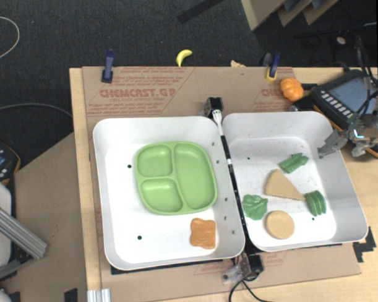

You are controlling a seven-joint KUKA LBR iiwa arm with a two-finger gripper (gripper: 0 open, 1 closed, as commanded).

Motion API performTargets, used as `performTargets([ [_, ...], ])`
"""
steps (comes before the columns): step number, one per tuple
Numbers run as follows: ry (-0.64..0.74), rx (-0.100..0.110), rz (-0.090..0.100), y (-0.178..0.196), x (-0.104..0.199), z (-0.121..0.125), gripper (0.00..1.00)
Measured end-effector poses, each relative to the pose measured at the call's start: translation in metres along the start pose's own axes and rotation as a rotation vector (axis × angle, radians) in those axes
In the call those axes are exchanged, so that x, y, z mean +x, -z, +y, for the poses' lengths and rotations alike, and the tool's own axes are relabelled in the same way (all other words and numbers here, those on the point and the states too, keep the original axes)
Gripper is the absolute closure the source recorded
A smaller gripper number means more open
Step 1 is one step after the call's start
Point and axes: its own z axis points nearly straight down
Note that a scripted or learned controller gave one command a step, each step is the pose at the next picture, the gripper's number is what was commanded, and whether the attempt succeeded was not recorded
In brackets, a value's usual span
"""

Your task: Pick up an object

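Note:
The right bin [256,129] holds a tan wedge [282,187], a tan round disc [280,224], a green leafy piece [255,206], a green ridged piece [316,202] and another green piece [293,163]. In the left bin [116,199] lie a green divided plate [175,177] and an orange piece [203,233] near the front. My gripper [332,146] hangs at the right bin's right rim, above and to the right of the green piece, apart from every object. Nothing is seen in it.
An orange ball [291,88] and a black device [339,99] sit behind the right bin. Along the board's back edge are blue clamps [107,68] and a yellow banana toy [184,56]. A black divider [226,158] runs between the bins.

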Motion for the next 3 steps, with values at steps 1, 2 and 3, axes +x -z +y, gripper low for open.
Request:
performTargets([
  [1,-0.003,0.006,0.004,-0.16,0.015,-0.065,0.0],
  [2,0.007,-0.008,0.001,-0.155,0.042,0.042,0.0],
  [3,-0.002,0.032,0.0,-0.162,0.097,0.116,0.0],
])
